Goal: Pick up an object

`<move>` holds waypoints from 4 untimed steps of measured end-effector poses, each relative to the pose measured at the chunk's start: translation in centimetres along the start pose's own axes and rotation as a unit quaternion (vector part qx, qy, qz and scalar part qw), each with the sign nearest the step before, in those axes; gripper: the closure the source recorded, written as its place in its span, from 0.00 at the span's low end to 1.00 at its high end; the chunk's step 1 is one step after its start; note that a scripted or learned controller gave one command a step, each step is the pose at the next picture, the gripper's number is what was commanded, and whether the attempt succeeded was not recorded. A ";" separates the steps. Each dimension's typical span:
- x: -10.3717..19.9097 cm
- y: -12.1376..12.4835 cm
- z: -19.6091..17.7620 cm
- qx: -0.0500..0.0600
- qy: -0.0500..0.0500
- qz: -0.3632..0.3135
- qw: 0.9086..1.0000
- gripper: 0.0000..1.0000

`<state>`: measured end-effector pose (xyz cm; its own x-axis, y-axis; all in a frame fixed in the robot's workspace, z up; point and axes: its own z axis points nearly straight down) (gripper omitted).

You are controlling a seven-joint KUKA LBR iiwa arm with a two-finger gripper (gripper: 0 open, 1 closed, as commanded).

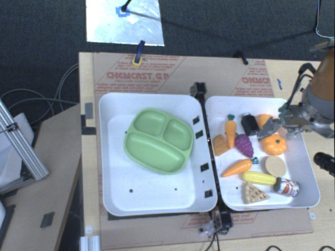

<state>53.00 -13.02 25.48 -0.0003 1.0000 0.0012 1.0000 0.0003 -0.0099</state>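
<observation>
- A bench (68, 140) of pale wood carries a brown cardboard sheet (172, 72) printed with red lettering.
- Two shallow white bins sit side by side on the cardboard, their inner walls touching along a black clipped seam.
- The left bin (152, 192) lies nearer the middle of the sheet.
- The right bin (309, 184) reaches toward the sheet's right edge.
- A yellow-and-blue clamp (138, 54) grips the cardboard's far edge.

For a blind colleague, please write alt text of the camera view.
The gripper hovers over toy food in the right bin, near a pumpkin. The left bin holds a green divided plate.
</observation>
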 end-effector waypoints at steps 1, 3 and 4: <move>0.0 0.2 -0.6 -0.006 -0.001 -0.001 1.000 0.00; -0.1 -0.1 10.3 -0.003 0.000 0.000 1.000 0.00; -0.9 0.6 15.7 -0.004 0.000 0.000 1.000 0.00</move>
<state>53.42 -13.88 9.73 -0.0002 1.0000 0.0008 1.0000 0.0002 -0.0023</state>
